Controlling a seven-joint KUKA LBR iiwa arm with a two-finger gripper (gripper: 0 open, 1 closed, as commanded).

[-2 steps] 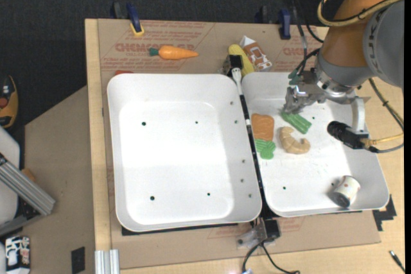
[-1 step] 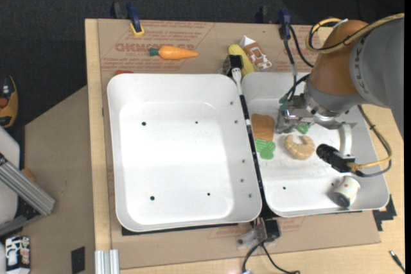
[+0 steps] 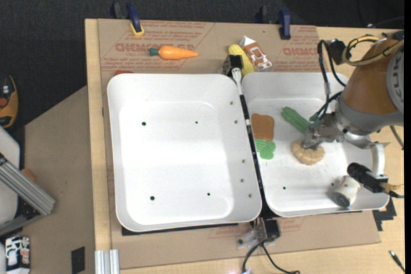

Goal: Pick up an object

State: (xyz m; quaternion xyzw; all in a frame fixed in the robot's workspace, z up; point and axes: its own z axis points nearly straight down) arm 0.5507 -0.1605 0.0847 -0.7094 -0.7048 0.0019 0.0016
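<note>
Gripper [image 3: 314, 140] hangs directly over the lumpy tan toy [image 3: 307, 154] in the right white bin [image 3: 359, 202]; the green oblong piece [image 3: 295, 119] lies at eleven o'clock. Grip state cannot be told.

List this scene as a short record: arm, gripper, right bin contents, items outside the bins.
arm: reaches in from the view's right, over the right bin
gripper: low over the tan lump
right bin contents: tan lump, green stick, brown slab, green piece, small white item
left bin: beside the right bin
outside the bins: carrot, corn, packet on the cardboard behind them
</note>
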